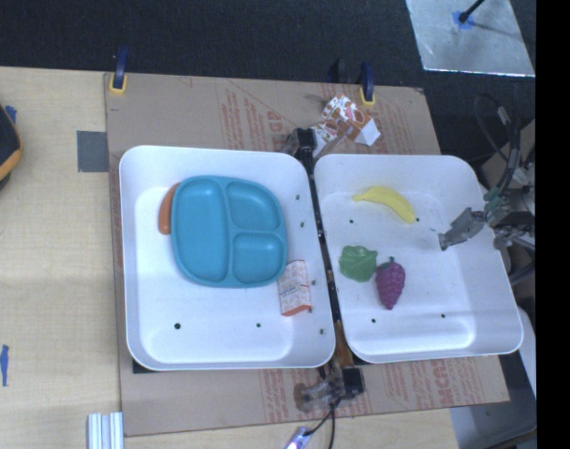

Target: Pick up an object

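Tool [464, 226] above right bin [472, 330]

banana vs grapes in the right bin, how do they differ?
The banana is yellow, long and curved, lying crosswise toward the bin's far side. The grapes are purple, a stubby bumpy cluster, nearer the camera and beside the green item. The banana lies apart from other things. Both lie loose in the right bin, away from the gripper.

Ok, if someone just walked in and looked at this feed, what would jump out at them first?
Probably the big blue divided plate in the left bin, with something orange peeking out from under its left edge. Then the right bin, holding a yellow banana, a green piece and purple grapes, with the gripper near its right side.
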Action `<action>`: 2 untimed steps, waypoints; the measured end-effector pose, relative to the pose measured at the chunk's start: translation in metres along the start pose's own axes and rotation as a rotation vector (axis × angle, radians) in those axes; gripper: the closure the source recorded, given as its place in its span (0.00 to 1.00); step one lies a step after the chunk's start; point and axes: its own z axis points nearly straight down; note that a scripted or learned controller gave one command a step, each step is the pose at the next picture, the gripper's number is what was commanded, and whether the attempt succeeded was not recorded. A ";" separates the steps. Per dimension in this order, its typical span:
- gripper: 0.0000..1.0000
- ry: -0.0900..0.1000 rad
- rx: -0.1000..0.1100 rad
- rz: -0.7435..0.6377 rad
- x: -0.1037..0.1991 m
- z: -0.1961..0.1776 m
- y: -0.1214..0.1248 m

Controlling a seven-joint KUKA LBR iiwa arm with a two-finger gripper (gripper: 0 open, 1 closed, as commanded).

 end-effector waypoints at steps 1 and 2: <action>0.00 0.000 0.002 -0.002 0.047 0.110 0.041; 0.00 -0.001 0.001 0.001 0.063 0.160 0.027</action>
